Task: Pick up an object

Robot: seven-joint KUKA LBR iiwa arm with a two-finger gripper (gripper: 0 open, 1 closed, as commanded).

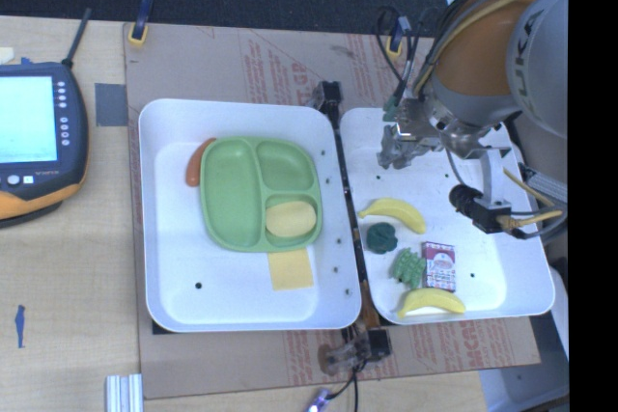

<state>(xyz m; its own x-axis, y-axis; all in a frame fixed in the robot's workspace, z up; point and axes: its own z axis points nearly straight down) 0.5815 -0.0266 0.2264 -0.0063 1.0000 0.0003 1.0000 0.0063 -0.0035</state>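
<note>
Gripper [398, 152] hangs over the far part of the right bin [521, 304], and you cannot tell its state. Nothing seems picked yet; the nearest banana [394, 212] lies just nearer, so the grasp is left.

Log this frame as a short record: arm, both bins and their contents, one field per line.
arm: gripper over the far part of the right bin
right bin items: two bananas, dark green round piece, green leafy piece, small red and white carton
left bin items: green divided plate with a pale yellow piece in one section, yellow square, orange piece at the plate's edge
beside bins: handheld screen unit
</note>
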